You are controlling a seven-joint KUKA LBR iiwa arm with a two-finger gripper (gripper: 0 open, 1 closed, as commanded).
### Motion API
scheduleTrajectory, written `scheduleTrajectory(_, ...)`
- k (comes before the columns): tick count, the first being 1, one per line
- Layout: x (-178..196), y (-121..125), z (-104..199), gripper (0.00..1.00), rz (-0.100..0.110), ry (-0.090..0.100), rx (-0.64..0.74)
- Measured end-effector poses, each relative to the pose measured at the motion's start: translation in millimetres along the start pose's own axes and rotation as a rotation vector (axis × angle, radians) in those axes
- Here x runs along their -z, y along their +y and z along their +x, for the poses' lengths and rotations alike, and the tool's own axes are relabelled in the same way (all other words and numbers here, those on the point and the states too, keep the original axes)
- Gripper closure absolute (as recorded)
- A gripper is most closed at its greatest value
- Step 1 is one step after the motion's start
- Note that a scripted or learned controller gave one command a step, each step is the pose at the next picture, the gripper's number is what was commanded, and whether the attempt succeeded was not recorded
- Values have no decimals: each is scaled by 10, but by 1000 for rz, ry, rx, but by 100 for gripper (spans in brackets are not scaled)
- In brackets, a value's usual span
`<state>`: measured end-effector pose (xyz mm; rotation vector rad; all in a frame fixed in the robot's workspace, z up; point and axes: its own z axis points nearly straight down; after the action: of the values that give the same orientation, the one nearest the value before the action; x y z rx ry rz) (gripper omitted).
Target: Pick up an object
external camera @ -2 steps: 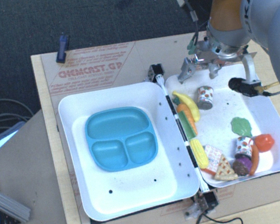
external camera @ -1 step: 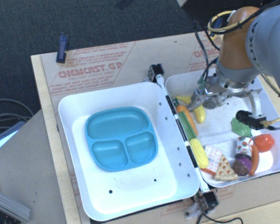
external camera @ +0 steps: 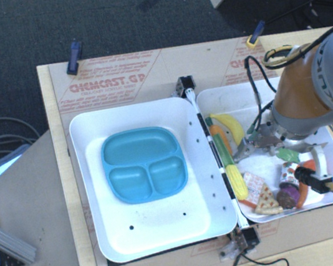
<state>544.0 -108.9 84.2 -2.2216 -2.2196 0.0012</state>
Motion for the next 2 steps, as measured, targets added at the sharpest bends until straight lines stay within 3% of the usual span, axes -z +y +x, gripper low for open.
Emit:
scheduleTrajectory(1,206,769,11,0,-3,-1,1)
scheduleTrajectory(2,35,677,118,0,-8,-8,-2)
